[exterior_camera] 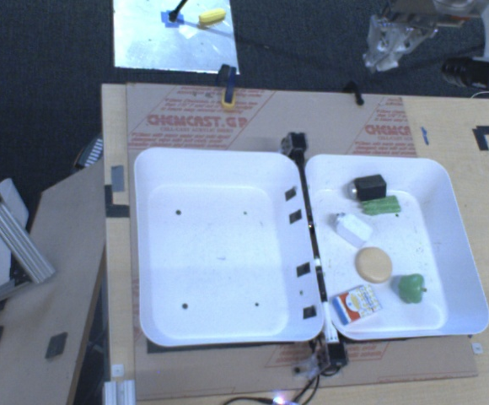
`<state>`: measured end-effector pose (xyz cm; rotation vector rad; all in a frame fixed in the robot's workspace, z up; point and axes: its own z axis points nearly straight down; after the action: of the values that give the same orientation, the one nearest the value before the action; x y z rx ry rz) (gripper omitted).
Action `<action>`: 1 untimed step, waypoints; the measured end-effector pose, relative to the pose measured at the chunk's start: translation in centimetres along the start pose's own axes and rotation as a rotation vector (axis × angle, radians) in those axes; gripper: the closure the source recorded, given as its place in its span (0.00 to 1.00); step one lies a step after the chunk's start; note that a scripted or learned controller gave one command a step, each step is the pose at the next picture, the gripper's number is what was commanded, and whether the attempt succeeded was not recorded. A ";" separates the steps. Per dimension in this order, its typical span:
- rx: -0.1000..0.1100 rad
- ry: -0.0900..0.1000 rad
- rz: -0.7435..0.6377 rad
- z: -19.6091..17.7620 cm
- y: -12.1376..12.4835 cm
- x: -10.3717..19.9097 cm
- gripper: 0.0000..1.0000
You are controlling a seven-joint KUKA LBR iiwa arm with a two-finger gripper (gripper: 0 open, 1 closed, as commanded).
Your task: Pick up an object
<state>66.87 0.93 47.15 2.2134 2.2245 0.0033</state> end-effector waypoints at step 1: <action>0.000 0.000 0.000 -1.0 0.0 0.9 1.00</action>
<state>66.86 1.81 48.17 2.2133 2.2244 0.0040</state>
